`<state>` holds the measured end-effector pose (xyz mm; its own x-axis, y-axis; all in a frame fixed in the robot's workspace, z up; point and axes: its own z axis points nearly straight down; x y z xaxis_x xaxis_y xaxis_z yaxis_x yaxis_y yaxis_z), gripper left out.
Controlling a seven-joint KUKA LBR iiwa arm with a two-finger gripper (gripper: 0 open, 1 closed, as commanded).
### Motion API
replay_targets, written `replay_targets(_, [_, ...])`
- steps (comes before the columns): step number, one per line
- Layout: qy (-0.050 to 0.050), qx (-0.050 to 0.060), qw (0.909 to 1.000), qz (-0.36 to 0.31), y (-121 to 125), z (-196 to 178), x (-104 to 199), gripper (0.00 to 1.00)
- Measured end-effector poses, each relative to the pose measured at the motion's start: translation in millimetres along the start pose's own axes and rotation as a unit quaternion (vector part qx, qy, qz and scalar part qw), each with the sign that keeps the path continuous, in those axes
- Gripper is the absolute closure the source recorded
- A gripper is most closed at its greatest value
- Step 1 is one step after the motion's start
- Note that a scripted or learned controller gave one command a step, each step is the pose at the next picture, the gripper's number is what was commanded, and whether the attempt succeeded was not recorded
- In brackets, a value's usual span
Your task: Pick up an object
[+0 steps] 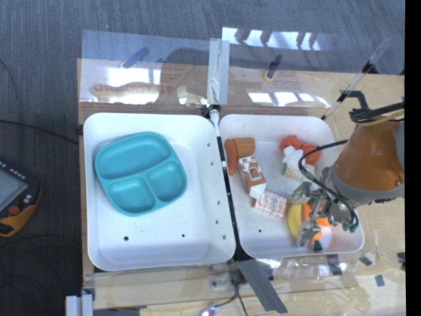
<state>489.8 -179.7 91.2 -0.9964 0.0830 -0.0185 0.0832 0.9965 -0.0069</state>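
The metal pincer (314, 224), grip state unclear, hangs over a curved yellow banana (294, 220) in the right bin (263, 242).

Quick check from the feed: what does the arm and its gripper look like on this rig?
The arm shows a broad orange band above the wrist, with a grey section beneath it. Black cables loop beside it. The gripper is a compact grey metal assembly with dark parts, and its details are too small to make out.

A robotics lab: a bench (378, 288) bears two white bins (158, 252) behind clear screens (276, 64); an industrial arm (371, 160) reaches in. Cables (39, 133) cross grey carpet (197, 5); a control pendant (14, 199) lies there.
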Motion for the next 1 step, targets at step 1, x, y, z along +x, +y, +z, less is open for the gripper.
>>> replay_targets(1, [-0.001,0.001,0.9998,-0.018,2.8,-0.1,-0.1,0.00])
